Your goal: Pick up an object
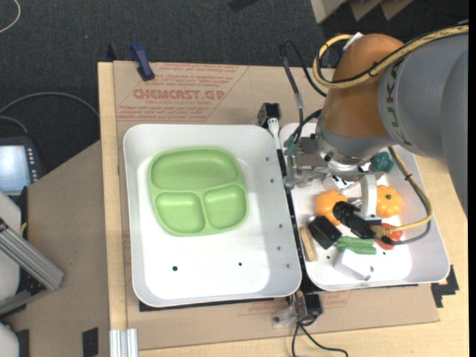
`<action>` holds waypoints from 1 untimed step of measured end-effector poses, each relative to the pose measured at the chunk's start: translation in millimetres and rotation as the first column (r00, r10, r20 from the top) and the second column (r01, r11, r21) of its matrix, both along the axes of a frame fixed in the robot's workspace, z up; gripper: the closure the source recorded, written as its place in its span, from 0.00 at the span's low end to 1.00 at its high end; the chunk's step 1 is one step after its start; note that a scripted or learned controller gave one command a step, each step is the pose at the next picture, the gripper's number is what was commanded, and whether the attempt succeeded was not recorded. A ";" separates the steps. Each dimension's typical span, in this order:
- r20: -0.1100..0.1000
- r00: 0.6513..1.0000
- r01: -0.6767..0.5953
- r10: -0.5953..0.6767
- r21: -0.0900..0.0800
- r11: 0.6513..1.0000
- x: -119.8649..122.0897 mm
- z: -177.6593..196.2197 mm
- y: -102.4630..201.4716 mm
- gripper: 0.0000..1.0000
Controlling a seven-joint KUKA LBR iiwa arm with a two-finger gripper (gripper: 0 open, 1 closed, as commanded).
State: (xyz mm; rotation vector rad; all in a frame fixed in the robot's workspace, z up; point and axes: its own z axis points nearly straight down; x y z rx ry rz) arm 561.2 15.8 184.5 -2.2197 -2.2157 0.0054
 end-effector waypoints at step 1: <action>0.010 1.000 -0.012 0.012 0.001 1.000 -16.6 29.2 107.5 1.00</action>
